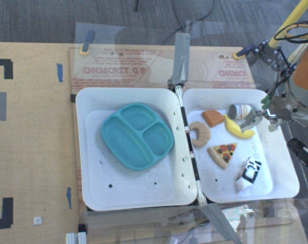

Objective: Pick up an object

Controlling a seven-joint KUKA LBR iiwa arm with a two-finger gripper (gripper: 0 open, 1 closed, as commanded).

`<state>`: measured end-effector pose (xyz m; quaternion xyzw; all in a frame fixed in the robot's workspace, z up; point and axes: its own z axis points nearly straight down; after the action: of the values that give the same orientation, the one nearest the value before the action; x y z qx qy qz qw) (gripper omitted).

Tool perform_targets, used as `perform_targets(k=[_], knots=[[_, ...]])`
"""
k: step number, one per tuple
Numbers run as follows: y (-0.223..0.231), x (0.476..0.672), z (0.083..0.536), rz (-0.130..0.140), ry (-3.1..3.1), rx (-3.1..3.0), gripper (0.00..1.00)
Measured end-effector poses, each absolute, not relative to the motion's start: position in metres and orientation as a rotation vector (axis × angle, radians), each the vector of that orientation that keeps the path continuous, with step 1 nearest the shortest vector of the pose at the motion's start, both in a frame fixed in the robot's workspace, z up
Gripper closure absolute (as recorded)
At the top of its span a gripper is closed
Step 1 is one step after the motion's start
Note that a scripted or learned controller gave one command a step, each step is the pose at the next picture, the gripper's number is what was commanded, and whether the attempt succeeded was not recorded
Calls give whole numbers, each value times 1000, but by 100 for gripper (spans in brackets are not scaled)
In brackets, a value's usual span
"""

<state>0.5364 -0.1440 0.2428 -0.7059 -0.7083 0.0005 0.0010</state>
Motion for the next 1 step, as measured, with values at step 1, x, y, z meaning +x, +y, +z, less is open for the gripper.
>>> perform_targets(k=[1], knots=[[-131, 542, 100, -13, -2007, -2430, 0]])
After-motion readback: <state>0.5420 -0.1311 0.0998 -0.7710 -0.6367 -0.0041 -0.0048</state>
